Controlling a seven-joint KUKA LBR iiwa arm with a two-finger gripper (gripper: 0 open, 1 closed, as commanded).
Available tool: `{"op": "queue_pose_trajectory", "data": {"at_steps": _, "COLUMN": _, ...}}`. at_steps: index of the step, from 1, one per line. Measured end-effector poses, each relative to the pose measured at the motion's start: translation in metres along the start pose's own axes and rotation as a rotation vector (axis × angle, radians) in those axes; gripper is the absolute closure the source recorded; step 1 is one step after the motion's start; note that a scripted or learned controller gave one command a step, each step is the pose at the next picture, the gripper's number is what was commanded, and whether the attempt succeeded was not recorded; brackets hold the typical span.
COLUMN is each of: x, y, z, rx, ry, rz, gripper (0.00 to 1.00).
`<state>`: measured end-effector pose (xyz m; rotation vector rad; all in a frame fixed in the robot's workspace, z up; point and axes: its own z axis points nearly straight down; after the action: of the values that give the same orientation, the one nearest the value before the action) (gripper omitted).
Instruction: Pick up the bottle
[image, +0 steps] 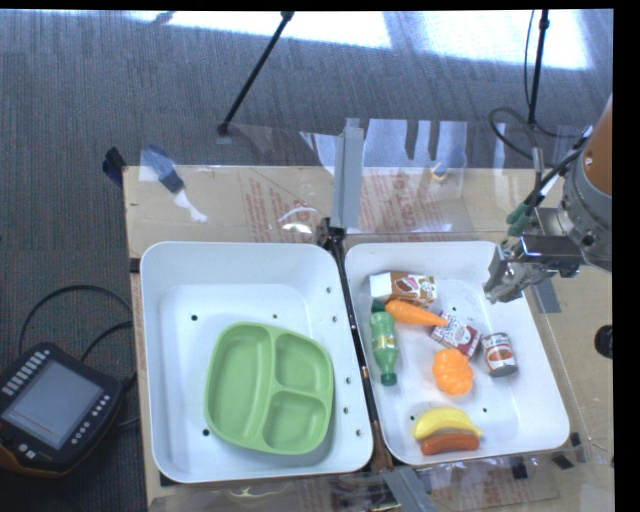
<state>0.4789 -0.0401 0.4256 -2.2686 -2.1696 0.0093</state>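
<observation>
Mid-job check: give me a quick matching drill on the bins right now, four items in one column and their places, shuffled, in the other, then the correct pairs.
Items:
1. green bottle
2. green divided tray
3. small can
4. banana

Places:
A. in the left bin
B. near the front edge of the right bin, just above a sausage
C. by the right bin's left wall, cap pointing to the front
D. right of the orange fruit, below the gripper

Pairs: 1-C, 2-A, 3-D, 4-B
</observation>
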Motion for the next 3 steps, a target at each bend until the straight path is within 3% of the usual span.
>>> {"op": "queue_pose_trajectory", "data": {"at_steps": 1, "x": 0.002, "y": 0.002, "z": -0.008, "rx": 0.004, "ry": -0.001, "rz": -0.006, "gripper": 1.0}}
{"op": "queue_pose_trajectory", "data": {"at_steps": 2, "x": 0.077, "y": 0.01, "z": -0.011, "rx": -0.003, "ry": 0.001, "rz": -0.054, "gripper": 1.0}}
{"op": "queue_pose_trajectory", "data": {"at_steps": 3, "x": 0.079, "y": 0.011, "z": -0.019, "rx": 0.001, "ry": 0.0, "rz": -0.06, "gripper": 1.0}}
